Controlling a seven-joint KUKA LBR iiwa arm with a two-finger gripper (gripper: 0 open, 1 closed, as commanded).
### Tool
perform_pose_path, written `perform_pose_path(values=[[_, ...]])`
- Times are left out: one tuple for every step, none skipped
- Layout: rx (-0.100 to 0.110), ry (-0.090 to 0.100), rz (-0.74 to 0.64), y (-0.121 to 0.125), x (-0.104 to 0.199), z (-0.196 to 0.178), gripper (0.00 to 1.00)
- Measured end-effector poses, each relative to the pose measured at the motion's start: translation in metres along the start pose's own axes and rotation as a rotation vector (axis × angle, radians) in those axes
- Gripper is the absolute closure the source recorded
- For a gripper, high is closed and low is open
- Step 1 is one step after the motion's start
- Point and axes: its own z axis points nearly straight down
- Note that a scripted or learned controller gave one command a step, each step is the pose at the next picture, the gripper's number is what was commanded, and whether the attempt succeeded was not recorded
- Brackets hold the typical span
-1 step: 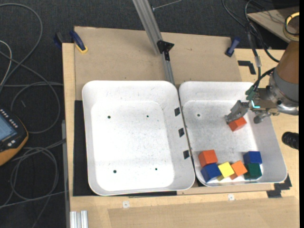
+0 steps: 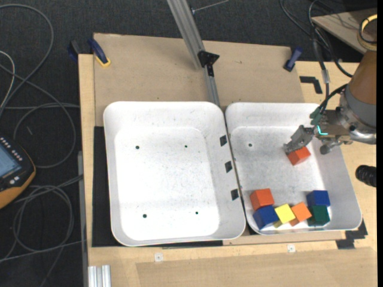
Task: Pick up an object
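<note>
Seven blocks [image 2: 286,214] in right bin [image 2: 341,178].

Gripper [image 2: 297,142] over orange block [image 2: 299,155] in right bin [image 2: 341,178]

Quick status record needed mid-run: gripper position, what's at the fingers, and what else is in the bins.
gripper: over the upper part of the right bin
at the fingers: orange-red block directly below the tips; a hold on it cannot be confirmed
block cluster: near the right bin's front edge, orange block, blue block, yellow block, small orange block, green block, second blue block
left bin: beside the right bin
</note>
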Motion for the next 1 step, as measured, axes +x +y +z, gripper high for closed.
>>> perform_pose_path(values=[[0.007,0.001,0.001,-0.0078,-0.0031,0.0588,0.0]])
